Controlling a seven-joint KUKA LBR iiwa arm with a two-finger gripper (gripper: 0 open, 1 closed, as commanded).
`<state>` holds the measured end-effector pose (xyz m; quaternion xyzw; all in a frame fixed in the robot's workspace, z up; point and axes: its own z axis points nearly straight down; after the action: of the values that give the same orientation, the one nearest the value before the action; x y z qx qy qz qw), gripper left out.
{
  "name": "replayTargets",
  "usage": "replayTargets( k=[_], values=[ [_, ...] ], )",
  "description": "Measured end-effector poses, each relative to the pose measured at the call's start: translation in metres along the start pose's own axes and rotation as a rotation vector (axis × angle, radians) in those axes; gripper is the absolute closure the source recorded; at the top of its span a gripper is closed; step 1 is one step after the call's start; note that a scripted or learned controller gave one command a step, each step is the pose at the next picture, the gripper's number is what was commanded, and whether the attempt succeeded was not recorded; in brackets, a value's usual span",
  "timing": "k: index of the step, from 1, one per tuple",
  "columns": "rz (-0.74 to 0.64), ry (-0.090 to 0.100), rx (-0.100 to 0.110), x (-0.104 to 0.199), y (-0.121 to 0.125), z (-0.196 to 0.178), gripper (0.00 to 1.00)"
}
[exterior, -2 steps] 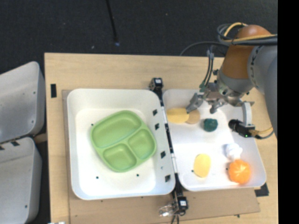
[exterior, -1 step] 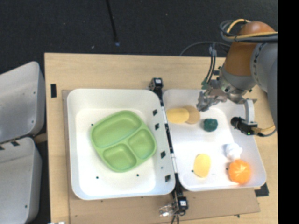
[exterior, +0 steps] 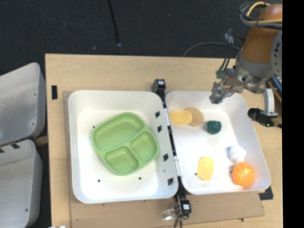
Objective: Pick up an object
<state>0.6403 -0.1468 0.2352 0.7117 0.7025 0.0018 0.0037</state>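
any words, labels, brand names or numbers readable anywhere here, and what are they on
None can be read.
The green three-compartment plastic plate, the two shallow white bins and the small items, such as the orange round fruit, show no print.
The grey arm's two-finger gripper is too blurred to show any marking.

No text, label, brand, number or sign can be read anywhere in the view. The surfaces that show, among them the two white bins, the green plate and the arm's casing, carry no legible marking.
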Motion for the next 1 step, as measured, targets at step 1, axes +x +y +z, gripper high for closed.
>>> replayTargets(
  k=[1],
  values=[
    [-0.003,0.002,0.004,-0.0015,0.0009,-0.0196,1.0]
  ],
)
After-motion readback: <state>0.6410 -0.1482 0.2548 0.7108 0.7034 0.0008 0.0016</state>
